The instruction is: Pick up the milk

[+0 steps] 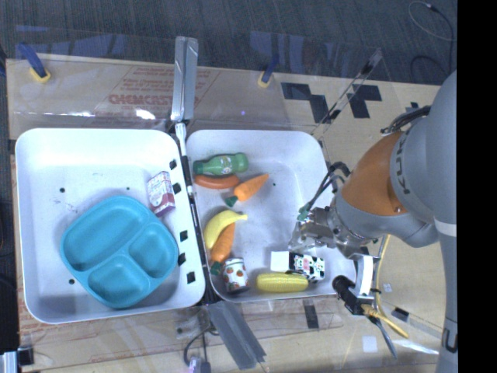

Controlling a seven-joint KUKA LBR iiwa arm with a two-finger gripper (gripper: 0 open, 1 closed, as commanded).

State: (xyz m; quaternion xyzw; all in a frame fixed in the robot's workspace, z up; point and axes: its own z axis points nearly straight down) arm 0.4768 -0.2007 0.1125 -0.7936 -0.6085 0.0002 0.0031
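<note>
The milk (pixel 300 263) is a small white carton with black cow patches. It lies on its side near the front wall of the right bin (pixel 256 140), just above a yellow banana-like piece (pixel 281 283). My gripper (pixel 310 239) hangs right over the carton's far edge, reaching in from the right below the orange wrist band. From this angle it hides part of the carton's top, and nothing looks lifted off the bin floor.
The right bin also holds a green bottle (pixel 221 164), two carrots (pixel 250 186), a banana (pixel 220 225) and a small can (pixel 234 274). In the left bin (pixel 46 150) lie a blue divided plate (pixel 118 251) and a red carton (pixel 161 191).
</note>
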